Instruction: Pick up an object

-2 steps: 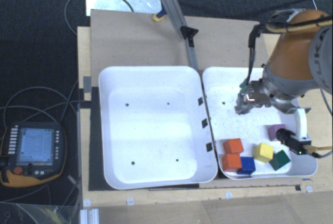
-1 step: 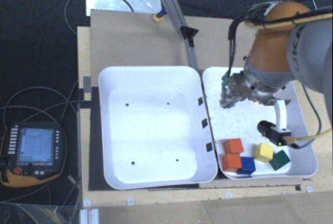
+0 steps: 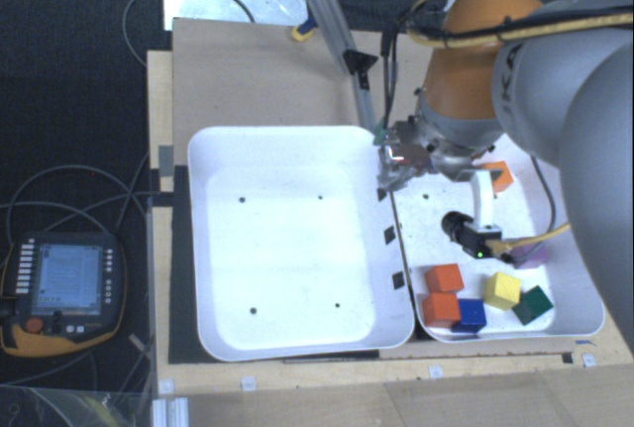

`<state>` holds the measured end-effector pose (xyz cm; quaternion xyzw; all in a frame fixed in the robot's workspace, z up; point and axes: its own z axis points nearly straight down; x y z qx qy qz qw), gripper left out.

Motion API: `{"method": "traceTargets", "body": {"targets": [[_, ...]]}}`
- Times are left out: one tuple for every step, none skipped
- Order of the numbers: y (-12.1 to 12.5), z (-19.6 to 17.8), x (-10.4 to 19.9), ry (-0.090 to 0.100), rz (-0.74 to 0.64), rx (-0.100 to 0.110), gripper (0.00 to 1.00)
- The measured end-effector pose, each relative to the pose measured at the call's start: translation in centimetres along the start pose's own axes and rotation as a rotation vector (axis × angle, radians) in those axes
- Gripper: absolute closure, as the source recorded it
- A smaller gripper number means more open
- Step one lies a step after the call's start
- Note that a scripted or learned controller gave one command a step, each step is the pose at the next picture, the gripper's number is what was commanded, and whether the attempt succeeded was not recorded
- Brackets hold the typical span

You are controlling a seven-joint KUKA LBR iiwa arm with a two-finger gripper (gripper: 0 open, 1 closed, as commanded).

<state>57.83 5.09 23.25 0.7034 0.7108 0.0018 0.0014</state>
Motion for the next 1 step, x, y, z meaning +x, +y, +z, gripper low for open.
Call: {"method": "traceTargets", "body": {"targets": [[2.87, -0.37, 3.73, 0.001, 0.001, -0.001, 1.00]]}}
